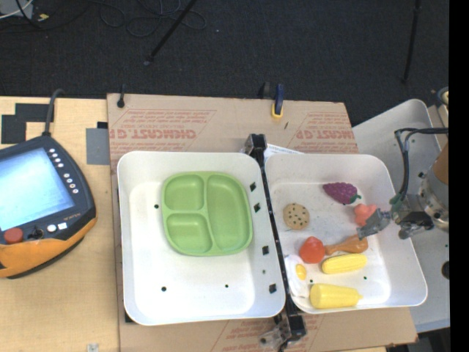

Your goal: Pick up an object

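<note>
I can't tell the gripper's (381, 222) state, so I'd centre it over the orange-red piece (363, 213) at the right bin's (410, 288) right edge before descending.

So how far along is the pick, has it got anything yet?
Nothing looks picked. The toys lie in the right bin: purple grapes, cookie, red tomato, and two yellow pieces. In hand: the hand is low at that bin's right side, beside a small orange-red piece, with nothing visibly between it. Left: grasp and lift.
</note>
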{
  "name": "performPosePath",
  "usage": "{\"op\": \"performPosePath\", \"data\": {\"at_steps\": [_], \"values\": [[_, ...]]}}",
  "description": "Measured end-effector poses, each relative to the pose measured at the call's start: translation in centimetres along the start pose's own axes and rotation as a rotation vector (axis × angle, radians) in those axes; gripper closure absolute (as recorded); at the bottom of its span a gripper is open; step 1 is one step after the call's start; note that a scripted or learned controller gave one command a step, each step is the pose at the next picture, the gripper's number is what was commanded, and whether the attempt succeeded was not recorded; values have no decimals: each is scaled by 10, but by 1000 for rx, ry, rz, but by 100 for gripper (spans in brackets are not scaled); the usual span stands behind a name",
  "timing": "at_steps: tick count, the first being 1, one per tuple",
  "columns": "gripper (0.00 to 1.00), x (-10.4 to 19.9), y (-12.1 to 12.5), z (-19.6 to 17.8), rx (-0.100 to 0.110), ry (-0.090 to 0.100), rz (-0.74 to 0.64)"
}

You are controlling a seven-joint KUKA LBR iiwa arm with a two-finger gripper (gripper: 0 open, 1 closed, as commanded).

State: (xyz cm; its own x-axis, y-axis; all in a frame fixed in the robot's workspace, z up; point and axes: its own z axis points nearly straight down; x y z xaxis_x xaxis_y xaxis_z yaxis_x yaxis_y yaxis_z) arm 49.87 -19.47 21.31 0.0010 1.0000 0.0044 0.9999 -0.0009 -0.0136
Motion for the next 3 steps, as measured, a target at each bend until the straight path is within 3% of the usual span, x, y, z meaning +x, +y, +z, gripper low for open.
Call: {"op": "performPosePath", "data": {"at_steps": [1, 3], "values": [[0, 0, 2, -5, -10, -3, -1], [0, 8, -10, 90, -6, -1, -3]]}}
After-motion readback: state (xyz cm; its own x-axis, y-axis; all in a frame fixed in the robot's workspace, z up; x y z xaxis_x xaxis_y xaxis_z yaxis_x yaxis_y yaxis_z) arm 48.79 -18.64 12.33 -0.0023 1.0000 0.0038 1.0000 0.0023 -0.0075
